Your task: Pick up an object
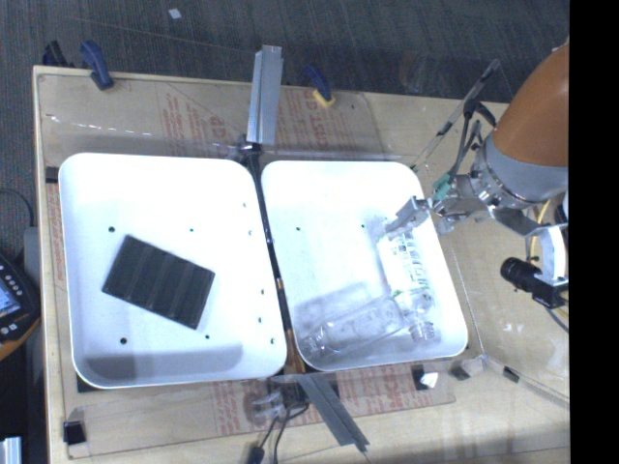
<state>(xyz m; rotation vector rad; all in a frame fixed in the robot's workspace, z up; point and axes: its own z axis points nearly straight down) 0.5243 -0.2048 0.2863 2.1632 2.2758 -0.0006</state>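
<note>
A dark ribbed rectangular pad point(158, 280) lies flat in the left bin point(87, 177). In the right bin point(319, 187), a clear plastic bottle point(353, 329) lies on its side near the front wall. A second clear bottle point(411, 274) lies along the right wall. My gripper point(400, 218) reaches in over the right bin's upper right corner, just above the top end of that second bottle. Nothing is visibly held in it.
A grey metal bar point(264, 95) stands behind the seam between the bins, and another point(329, 414) lies in front. Blue clamps point(97, 66) hold the back edge of the bench. Cables and a black fitting point(527, 278) hang near the wrist at the right.
</note>
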